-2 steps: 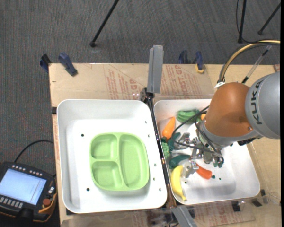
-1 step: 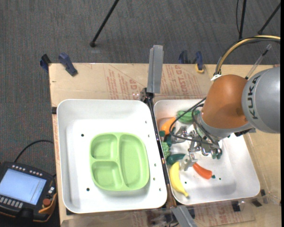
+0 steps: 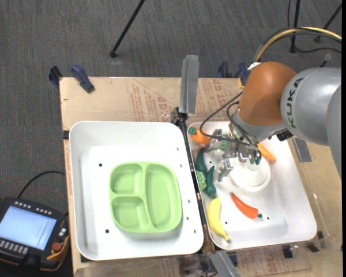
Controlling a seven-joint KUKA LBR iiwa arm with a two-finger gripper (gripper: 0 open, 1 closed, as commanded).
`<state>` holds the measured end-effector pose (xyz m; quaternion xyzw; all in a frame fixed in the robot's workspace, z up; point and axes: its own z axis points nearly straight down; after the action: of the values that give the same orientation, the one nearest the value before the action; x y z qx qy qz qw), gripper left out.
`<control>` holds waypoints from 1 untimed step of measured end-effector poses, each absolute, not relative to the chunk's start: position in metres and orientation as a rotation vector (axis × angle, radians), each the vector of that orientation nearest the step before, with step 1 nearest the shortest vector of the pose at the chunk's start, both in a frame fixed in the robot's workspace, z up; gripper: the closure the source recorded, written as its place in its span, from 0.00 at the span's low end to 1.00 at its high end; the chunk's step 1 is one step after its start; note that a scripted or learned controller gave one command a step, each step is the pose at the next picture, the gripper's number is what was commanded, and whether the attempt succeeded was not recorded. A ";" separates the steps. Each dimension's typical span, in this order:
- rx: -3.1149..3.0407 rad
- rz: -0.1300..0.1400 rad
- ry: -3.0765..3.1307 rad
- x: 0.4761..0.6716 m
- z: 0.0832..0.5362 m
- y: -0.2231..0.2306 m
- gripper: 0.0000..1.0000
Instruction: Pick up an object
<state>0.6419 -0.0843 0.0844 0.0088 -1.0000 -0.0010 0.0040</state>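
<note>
**Arm poised low over the crowded right bin**

The objects to pick lie in the right bin [image 3: 300, 212]: one yellow banana [image 3: 217, 219], one red-orange chili [image 3: 245, 206], one white bowl [image 3: 251, 176], one dark green vegetable [image 3: 205, 173], and two orange pieces [image 3: 199, 136]. The gripper [image 3: 233, 157] hangs directly above them beside the bowl, wrist pointing down; I cannot tell how it is set. The left bin [image 3: 83, 143] holds one green divided plate [image 3: 145, 197].

A yellow banana [image 3: 218, 219] lies along the right bin's near left side, with a red-orange chili pepper [image 3: 245, 206] just beside it. A white bowl [image 3: 251, 176] sits upright mid-bin, green vegetables [image 3: 203, 172] lying left of it.
</note>
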 end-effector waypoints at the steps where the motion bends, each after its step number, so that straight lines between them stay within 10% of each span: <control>1: 0.061 -0.002 -3.138 0.525 0.087 -0.118 0.00</control>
<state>0.5254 -0.1183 0.0867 0.0194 -0.9998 -0.0006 0.0015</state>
